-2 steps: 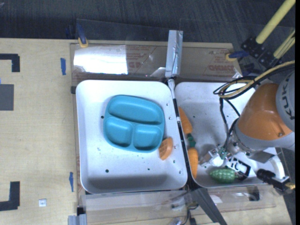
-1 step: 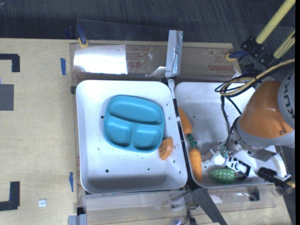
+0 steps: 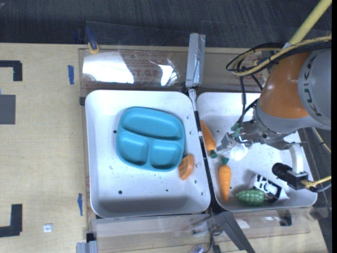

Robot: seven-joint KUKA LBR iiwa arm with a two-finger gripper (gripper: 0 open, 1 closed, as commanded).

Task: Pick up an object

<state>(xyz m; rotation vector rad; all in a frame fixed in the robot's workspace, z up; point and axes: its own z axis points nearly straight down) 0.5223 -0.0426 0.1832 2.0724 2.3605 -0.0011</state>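
Note:
My gripper [image 3: 235, 140] hangs low over the middle of the right bin [image 3: 295, 202], below the orange-banded wrist. Just under it lies a small white object [image 3: 238, 153]; whether the gripper touches it is hidden. One carrot [image 3: 208, 138] lies along the bin's left wall, left of the gripper. A second carrot [image 3: 225, 179] lies nearer the front. A green knobbly toy vegetable [image 3: 250, 196] rests at the front edge, with a black-and-white object [image 3: 267, 186] right beside it.
The left bin [image 3: 100, 157] holds a blue divided plate [image 3: 150, 137] and an orange pastry-like piece [image 3: 186, 167] at its right wall. A black cylindrical part [image 3: 288, 174] juts in at the right bin's right side. Cables loop above the arm.

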